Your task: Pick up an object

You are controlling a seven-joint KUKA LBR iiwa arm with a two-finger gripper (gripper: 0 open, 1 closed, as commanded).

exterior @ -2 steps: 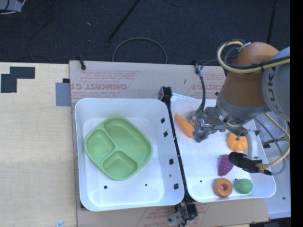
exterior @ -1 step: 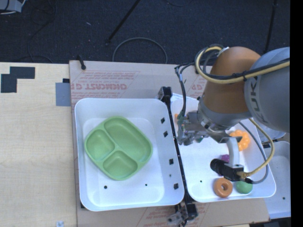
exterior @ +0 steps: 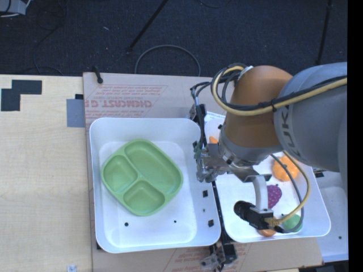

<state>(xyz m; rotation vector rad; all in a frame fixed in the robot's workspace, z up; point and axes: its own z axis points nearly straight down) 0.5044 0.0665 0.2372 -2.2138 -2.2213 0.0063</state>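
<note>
Pick wasn't done, nothing visibly lifted. In the bin under the arm, a green piece lay by the near rim, a purple piece just behind it and an orange piece farther back, all crowded by the arm. The gripper sat at the wall between the bins; couldn't tell the jaws' state. The other bin held a green plate with bare floor around it.

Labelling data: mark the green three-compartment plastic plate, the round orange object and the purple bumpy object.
Green plate (exterior: 140, 178), camera view, centre.
Orange object (exterior: 279, 170), camera view, middle.
Purple object (exterior: 274, 196), camera view, middle.
</note>
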